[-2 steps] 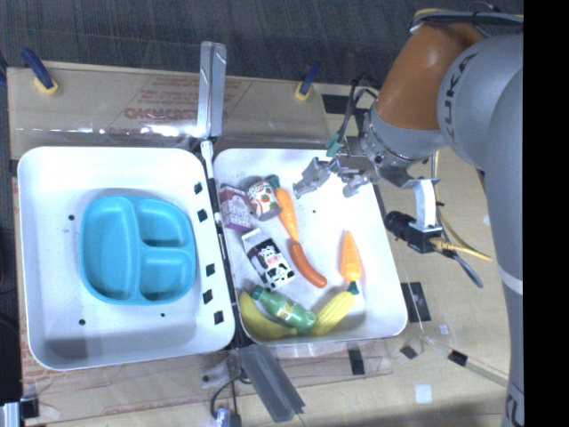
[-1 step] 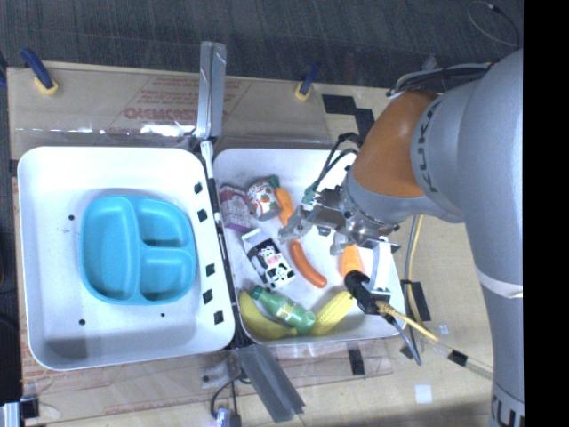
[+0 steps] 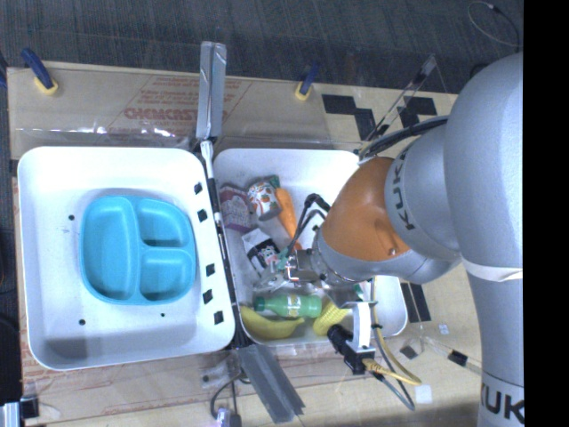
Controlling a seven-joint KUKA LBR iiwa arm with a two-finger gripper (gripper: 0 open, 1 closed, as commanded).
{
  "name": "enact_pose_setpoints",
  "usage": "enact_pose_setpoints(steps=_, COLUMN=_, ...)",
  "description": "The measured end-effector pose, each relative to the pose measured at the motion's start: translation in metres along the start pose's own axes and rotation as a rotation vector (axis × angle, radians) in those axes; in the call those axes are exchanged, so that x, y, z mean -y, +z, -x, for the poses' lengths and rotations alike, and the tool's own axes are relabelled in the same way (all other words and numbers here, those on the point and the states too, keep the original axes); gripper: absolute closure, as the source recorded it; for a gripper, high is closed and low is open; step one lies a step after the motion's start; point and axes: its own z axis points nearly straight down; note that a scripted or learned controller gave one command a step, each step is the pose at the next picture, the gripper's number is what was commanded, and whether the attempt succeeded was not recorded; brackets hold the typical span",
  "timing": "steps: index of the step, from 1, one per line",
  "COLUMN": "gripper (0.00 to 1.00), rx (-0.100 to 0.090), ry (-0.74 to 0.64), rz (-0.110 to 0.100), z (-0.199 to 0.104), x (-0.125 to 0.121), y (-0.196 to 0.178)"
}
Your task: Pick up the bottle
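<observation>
A single green bottle [image 3: 289, 305], clear plastic with a white label band, is seen lying on its side at the near edge of the right bin [image 3: 233, 163], resting against one yellow banana [image 3: 269, 325]. The gripper [image 3: 293, 269] is poised just above the bottle, though whether it is spread or clenched cannot be told. Two white bins are counted, the left bin [image 3: 36, 265] holding one blue divided tray [image 3: 138, 248], with one orange carrot [image 3: 287, 210] lying farther back.
</observation>
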Motion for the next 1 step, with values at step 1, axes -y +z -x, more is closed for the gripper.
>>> enact_pose_setpoints(steps=1, gripper=0.00, rx=0.001, ry=0.073, rz=0.003, z=0.0514, x=-0.0023, y=-0.0012)
